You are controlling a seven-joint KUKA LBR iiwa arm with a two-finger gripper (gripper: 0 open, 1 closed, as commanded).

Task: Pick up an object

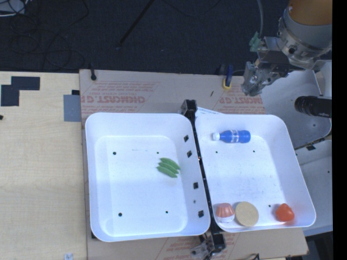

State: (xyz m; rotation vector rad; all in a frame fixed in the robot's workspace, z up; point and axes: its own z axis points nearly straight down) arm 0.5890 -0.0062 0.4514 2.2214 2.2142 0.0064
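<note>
Two shallow white bins sit side by side on my surface (pixel 43 161), touching along a black divider; I count five loose things across them.

Nearest me, along the front wall of the right bin (pixel 295 161), three things stand in a row; a pink-and-white rounded piece (pixel 225 212) lies on the left, a tan disc (pixel 246 214) is just beside it and touching or almost touching, and an orange-red ball (pixel 284 213) rests well apart in the front right corner.

One green pod-like piece (pixel 168 167), seemingly two or three slim pods lying together, sits in the left bin (pixel 103 129), toward its right half and about midway from front to back; nothing else lies in that bin.

One small bottle (pixel 232 136) with a blue label and a white cap lies on its side near the back of the right bin, cap pointing left.

Farthest away, the gripper (pixel 254 85) hangs beyond the back edge of the right bin, over the cardboard sheet (pixel 135 93) under the bins, and not above either bin; its jaws point down and I see nothing between them; whether they are parted or closed I cannot tell at this angle. One grey arm with its orange band (pixel 310 5) rises behind it at the upper right.
</note>
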